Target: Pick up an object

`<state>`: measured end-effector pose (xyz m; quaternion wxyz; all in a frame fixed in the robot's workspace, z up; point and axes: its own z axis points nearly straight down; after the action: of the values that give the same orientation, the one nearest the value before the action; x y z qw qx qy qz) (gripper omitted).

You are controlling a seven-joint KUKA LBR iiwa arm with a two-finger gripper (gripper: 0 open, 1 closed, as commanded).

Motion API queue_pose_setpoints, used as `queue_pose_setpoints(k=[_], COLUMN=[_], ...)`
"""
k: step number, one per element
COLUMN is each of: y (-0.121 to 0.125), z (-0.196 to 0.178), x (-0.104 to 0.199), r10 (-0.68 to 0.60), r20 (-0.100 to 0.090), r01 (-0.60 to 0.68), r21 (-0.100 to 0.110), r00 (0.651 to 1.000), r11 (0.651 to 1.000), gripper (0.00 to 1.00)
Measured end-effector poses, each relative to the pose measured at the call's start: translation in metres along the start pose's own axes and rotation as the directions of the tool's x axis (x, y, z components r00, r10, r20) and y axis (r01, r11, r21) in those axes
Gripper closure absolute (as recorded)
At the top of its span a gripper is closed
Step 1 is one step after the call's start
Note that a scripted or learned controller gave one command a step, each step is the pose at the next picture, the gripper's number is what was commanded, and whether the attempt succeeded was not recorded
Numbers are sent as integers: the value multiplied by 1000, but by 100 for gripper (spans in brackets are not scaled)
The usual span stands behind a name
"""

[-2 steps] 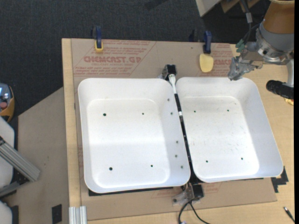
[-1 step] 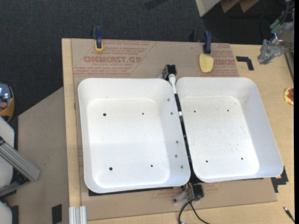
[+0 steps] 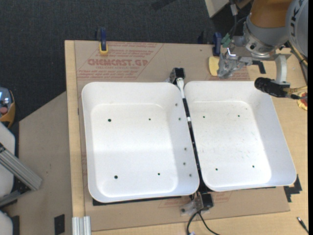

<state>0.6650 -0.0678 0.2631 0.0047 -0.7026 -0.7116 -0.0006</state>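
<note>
A small pale yellow object (image 3: 213,65) lies on the brown board just behind the right bin's (image 3: 282,131) far left corner, outside both bins. My gripper (image 3: 228,70) hangs over the board right beside it, on its right, close to or touching it. The grey arm with its orange band (image 3: 269,11) reaches in from the upper right. The left bin (image 3: 86,131) sits beside the right one, both with white floors marked by small dark dots.
The bins rest on a brown board (image 3: 122,58) held by blue clamps (image 3: 102,39) at the far edge. A black clip and strip (image 3: 178,75) joins the bins along their shared edge. A black part with cables (image 3: 270,86) sticks out over the right bin's far rim.
</note>
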Motion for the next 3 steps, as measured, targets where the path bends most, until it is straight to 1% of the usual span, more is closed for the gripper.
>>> queue_pose_setpoints(k=[1, 2, 3], y=[-2, -22, 2], z=[-58, -95, -20], x=[-19, -21, 56], r10=[13, 14, 5], r20=[10, 9, 4], r01=[-13, -14, -5], r21=[-15, -14, 2], r00=[1000, 1000, 1000], r11=[1000, 1000, 1000], gripper=[100, 100, 100])
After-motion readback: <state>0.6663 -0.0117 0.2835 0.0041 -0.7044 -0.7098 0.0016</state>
